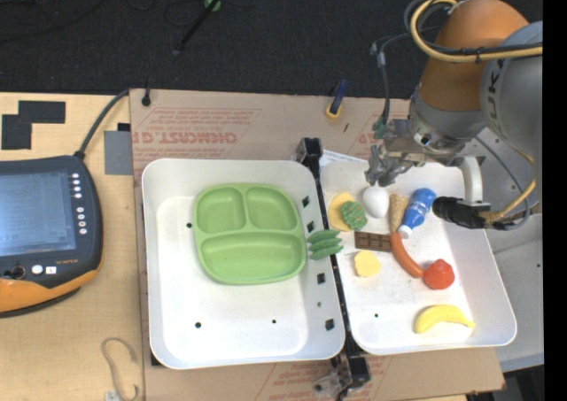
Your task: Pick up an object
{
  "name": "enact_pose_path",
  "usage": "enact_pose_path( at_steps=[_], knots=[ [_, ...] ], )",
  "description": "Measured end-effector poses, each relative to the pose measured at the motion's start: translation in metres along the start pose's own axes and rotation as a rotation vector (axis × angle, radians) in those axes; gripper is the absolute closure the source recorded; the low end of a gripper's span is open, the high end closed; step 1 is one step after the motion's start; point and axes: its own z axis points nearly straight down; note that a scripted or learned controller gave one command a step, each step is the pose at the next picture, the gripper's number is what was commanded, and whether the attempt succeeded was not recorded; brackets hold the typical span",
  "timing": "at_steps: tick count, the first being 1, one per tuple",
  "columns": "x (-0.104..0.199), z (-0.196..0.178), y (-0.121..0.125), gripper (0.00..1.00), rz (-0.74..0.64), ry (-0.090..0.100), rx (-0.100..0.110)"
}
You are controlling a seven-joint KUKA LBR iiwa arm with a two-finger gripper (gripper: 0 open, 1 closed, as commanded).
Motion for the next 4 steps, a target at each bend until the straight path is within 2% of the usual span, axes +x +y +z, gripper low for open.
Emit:
enact_pose_path(
  at_steps=[1, 3, 4],
  knots=[
    [0.056, 0.017, 0.004, 1.0, 0.0, 0.0, 0.004],
    [0.057, 0.017, 0.005, 1.0, 0.005, -0.003, 0.003],
    [0.057, 0.004, 0.018, 1.0, 0.0, -0.003, 0.0]
  ],
)
